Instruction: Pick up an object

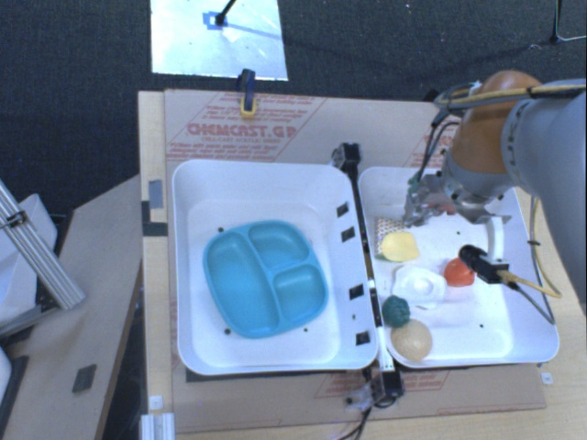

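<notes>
- Two shallow white bins sit side by side on the table [151,154], smooth plastic with rounded corners; a brown sheet [238,126] printed in red letters lies under them
- Left bin [183,273]: holds a blue plate [266,278], glossy, rounded-rectangular, divided into three compartments and lying flat, turned at a slant to the bin walls
- Right bin [523,337]: a cluster of small things along its left half
- Yellow lump [399,246]: soft-edged, matte, roundish, uppermost of the cluster
- White piece [420,285]: pale and glossy, irregular outline, just below the yellow lump
- Red piece [458,271]: small, rounded, orange-red, just right of the white piece
- Teal ball [396,311]: dark, fuzzy-looking, close to the bin's left wall
- Tan ball [412,339]: smooth, egg-like, just below the teal ball, near the front-left corner
- Arm [541,145]: grey, with orange band [486,126], comes in from the right above the right bin
- Gripper [415,211]: low in the upper left part of the right bin, just above the yellow lump in this view; contact cannot be made out
- Whether the gripper is apart or together cannot be told; nothing is seen held in it
</notes>
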Tool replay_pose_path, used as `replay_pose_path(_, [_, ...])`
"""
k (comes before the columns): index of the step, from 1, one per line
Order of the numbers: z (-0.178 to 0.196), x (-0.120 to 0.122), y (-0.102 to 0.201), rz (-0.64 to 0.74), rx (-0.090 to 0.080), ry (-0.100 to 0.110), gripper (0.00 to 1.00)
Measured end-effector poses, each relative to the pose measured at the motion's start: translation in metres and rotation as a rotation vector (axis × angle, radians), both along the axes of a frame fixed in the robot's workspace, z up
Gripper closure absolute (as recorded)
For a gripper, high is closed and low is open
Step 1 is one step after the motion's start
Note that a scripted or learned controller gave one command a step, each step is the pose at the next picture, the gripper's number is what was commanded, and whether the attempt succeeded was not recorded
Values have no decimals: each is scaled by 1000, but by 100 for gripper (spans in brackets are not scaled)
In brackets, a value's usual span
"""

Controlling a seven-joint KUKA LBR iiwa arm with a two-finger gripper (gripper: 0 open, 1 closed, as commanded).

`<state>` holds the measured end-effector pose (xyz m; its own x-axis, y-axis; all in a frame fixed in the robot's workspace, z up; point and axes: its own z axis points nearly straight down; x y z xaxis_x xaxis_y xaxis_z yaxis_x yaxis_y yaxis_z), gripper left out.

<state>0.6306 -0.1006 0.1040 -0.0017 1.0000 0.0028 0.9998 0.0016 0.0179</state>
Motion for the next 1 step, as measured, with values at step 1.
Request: replay_pose_path(1, [54,11,6,4,-4,11,100])
